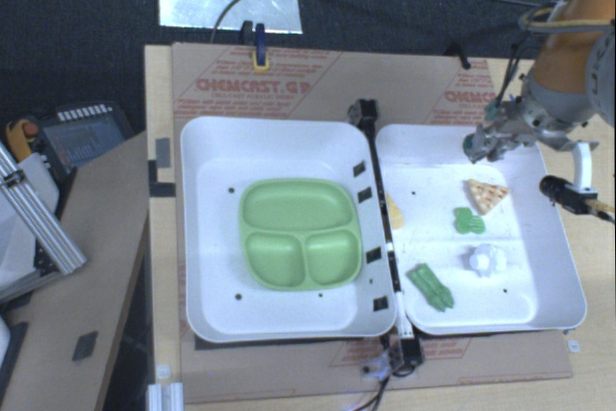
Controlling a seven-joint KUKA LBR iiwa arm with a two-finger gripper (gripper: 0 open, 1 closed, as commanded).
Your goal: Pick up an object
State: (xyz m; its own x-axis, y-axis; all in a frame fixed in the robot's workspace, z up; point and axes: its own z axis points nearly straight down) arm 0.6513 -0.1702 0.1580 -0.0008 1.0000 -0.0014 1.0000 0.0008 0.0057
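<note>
Two bins [202, 207], one tray [296, 233], five toys [470, 222]

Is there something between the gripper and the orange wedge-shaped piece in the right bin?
Nothing visible stands between them. The gripper hangs over the right bin, and the orange wedge-shaped piece lies apart from the other items.
</note>
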